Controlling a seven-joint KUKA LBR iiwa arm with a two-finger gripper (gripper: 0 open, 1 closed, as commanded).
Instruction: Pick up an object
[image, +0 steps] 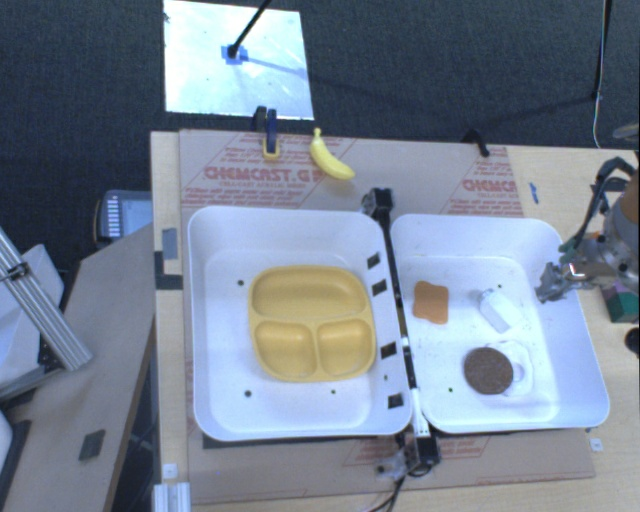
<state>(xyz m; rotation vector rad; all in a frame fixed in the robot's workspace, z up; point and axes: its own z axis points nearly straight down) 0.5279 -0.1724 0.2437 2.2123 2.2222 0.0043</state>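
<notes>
— Where is the pincer?
— At the right rim of the right bin, low over its edge. Whether it is spread or pressed together I cannot tell — too small and blurred.
— What lies nearest it?
— A small white object inside that bin, near the pincer but apart from it. Left of that, an orange piece; below, a brown round disc.
— And farther out?
— The left bin bears a yellow divided tray. A banana lies on the bench behind both bins.
</notes>
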